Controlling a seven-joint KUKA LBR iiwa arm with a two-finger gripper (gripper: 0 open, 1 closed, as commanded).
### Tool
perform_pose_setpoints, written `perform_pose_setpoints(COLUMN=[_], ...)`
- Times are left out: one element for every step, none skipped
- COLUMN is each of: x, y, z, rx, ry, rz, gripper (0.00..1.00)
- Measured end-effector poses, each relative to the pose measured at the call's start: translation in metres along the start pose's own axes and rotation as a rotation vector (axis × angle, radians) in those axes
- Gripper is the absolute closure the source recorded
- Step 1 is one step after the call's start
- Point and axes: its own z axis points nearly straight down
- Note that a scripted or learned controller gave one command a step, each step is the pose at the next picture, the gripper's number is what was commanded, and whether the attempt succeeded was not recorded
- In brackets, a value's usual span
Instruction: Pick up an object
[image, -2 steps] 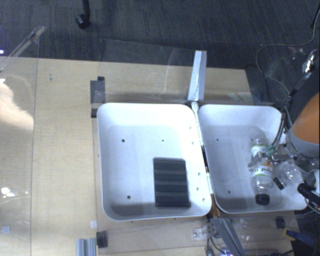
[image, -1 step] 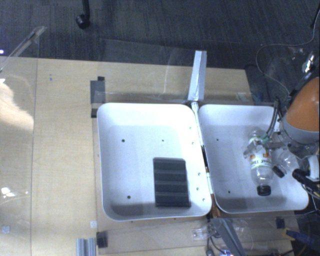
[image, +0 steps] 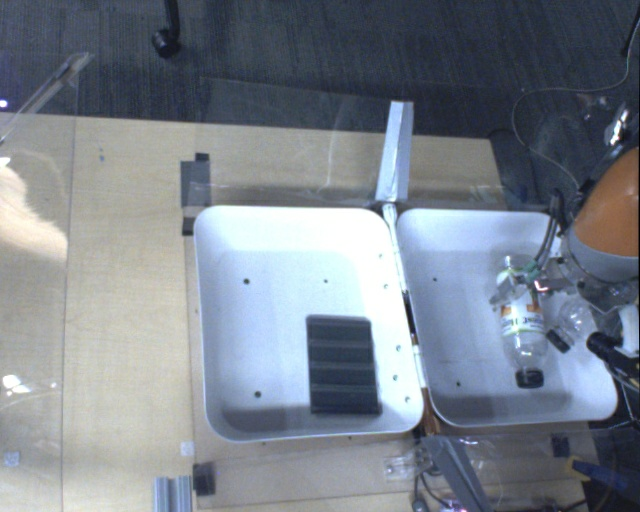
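A clear plastic bottle with a label and a black cap lies in the right bin, cap pointing toward the front. My gripper reaches in from the right and hovers right at the bottle's far end, partly overlapping it. I cannot tell whether it touches the bottle. A black ribbed rectangular block lies flat in the left bin, near the front right corner, far from the gripper.
The two white bins share a middle wall. The orange-banded wrist hangs over the right bin's far right side. Wooden bench surface surrounds the bins, and cables and clamps sit along the front edge.
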Motion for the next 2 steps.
perform_pose_setpoints(x=[0.032, -0.002], y=[0.069, 0.094], z=[-0.063, -0.122], rx=[0.024, 0.024], ry=[0.011, 0.010], rz=[-0.147, -0.163], gripper=[1.00, 1.00])
